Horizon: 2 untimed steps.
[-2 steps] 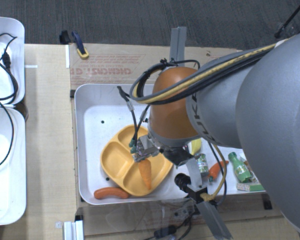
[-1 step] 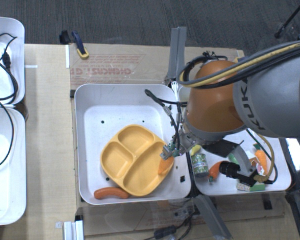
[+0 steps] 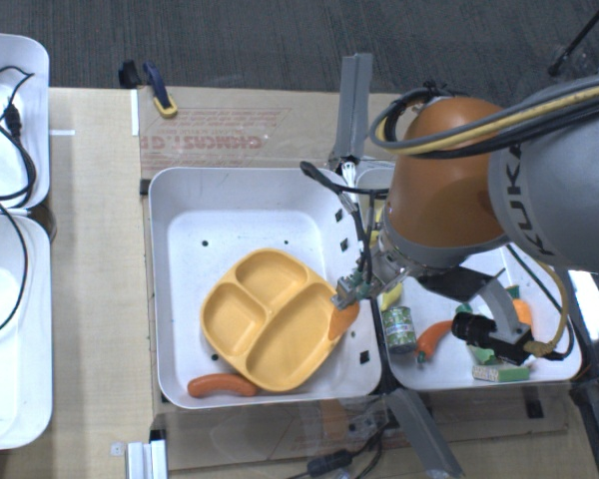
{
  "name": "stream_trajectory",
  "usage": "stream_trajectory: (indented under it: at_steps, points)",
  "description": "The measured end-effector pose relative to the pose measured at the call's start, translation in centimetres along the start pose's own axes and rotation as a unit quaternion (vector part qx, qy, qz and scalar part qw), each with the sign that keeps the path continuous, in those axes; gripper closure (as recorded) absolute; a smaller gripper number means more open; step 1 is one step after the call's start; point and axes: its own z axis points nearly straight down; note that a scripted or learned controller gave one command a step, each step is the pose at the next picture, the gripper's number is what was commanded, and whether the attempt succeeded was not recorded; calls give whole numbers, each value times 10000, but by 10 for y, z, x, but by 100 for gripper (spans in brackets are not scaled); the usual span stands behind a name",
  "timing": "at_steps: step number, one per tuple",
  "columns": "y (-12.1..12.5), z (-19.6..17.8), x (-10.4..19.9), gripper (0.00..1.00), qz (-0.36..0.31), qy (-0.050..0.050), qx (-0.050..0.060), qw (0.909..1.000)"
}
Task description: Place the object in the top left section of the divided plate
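A yellow divided plate (image 3: 270,319) with three sections lies in the left bin (image 3: 170,267), all its sections bare. My gripper (image 3: 353,289) hangs over the plate's right rim, beneath the arm's orange band (image 3: 444,173). A small orange object (image 3: 343,319) pokes out just below the fingertips and seems pinched between them, touching or just above the plate's edge. The arm's bulk hides the upper part of the gripper.
A red-orange sausage (image 3: 222,386) lies in the left bin's front corner, beside the plate. The right bin (image 3: 569,362) holds a small green-labelled can (image 3: 398,328), an orange carrot-like piece (image 3: 432,337), an orange ball (image 3: 520,311) and a green item (image 3: 501,372). A blue clamp (image 3: 157,88) rests on the bench behind.
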Motion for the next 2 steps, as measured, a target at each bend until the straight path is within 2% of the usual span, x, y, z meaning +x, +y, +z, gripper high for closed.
stream_trajectory:
  at_steps: [1,2]
  points:
    - [0,0,0,0,3,-1,-1,10000]
    - [0,-9,-2,100,19,-5,3,10000]
